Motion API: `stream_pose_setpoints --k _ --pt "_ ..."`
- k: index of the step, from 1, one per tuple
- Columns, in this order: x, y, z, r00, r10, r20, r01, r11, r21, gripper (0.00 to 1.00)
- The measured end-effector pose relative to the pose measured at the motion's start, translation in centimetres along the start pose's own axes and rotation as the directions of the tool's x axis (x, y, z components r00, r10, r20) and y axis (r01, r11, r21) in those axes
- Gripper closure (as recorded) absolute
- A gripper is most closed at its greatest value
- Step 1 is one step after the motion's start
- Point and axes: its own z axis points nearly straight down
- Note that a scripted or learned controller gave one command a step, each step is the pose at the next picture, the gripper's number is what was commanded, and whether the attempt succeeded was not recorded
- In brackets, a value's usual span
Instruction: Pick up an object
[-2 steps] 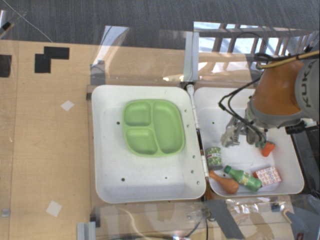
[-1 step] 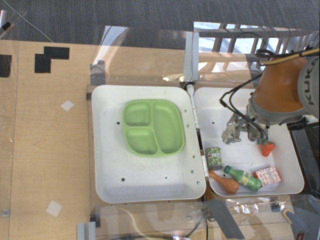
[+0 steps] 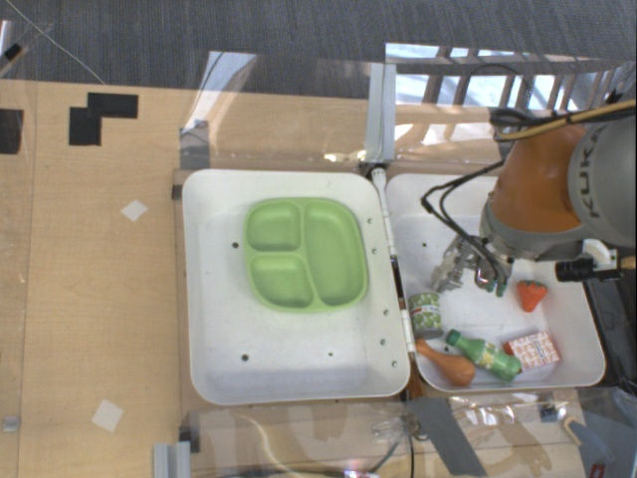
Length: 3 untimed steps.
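Observation:
In the right bin lie a small green can, an orange carrot, a green bottle, a red-and-white carton and a red strawberry. My gripper hangs over the middle of this bin, just up and right of the can and left of the strawberry. Its metal fingers point down-left, slightly spread, with nothing between them. The arm's orange band rises behind it.
The left bin holds a green divided plate. A metal divider separates the two bins. Black cables loop from the wrist over the right bin's back. Clear panels stand along the far edge.

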Motion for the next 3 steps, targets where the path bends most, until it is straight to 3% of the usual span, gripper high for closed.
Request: stream_pose_setpoints --k 2,3 --pt "-0.6 0.4 -2.6 1.000 -0.012 0.019 0.012 1.000 -0.005 1.00" --pt "3.5 0.9 -9.7 0.944 0.331 -0.003 -0.331 0.944 0.001 1.00"
